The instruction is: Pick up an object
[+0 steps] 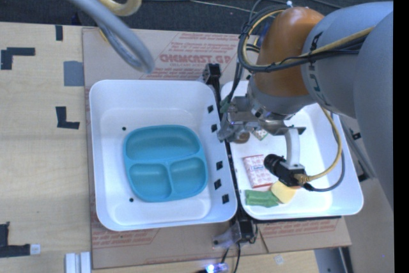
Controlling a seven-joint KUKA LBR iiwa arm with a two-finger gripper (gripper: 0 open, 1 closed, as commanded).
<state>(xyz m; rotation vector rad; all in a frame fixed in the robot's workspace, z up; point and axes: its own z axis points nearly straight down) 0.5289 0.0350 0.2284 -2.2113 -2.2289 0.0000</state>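
On the left I am seeing the left bin (102,137), which is holding a blue divided tray (166,160). In the right bin (345,201) a red-and-white packet (255,171), a green piece (259,198) and a yellow piece (284,192) are lying close together. I am keeping the gripper (239,131) low at this bin's left wall, but I cannot tell its opening, and nothing is looking lifted yet.

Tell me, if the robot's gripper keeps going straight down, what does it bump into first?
Probably the floor of the right bin near its left wall. The gripper hangs above that spot, just up from the red-and-white packet. Depth is hard to judge from this view.
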